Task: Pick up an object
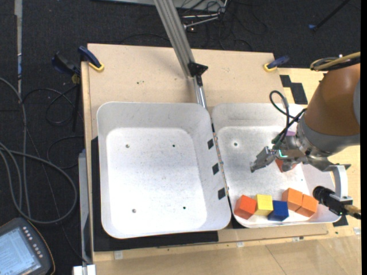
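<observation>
My claw [262, 159] hangs over the right bin [246, 125], nothing between its tips that I can see; how wide it stands, I can't tell. I'd call this the approach. Blocks line the near wall: orange block [246, 205], yellow block [264, 203], blue block [279, 209]. Next: move toward them, descend.

No text, label, brand, number or sign can be read anywhere in the camera view. The handheld screen device [20, 251] at the lower left of the frame shows a pale lit display, but whatever stands on it is too small and blurred to make out. The black squares [295, 89] on the bench at the upper right of the frame are plain marks and carry no characters.
</observation>
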